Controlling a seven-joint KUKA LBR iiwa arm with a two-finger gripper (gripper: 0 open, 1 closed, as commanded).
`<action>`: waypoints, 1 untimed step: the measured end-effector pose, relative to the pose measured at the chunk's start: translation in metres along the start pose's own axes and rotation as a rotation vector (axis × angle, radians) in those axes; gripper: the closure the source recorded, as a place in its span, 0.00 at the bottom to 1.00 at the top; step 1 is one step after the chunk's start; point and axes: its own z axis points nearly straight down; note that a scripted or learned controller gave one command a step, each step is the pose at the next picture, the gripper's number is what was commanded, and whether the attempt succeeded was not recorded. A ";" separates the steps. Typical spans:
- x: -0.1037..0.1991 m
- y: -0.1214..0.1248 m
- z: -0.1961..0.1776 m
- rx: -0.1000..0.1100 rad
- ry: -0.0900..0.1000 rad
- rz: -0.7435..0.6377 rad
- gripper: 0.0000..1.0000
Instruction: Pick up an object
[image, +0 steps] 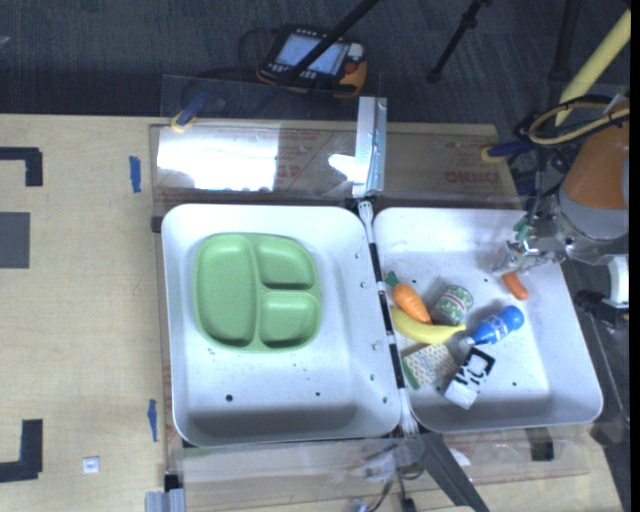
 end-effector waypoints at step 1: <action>0.040 0.040 -0.082 0.006 -0.004 -0.036 1.00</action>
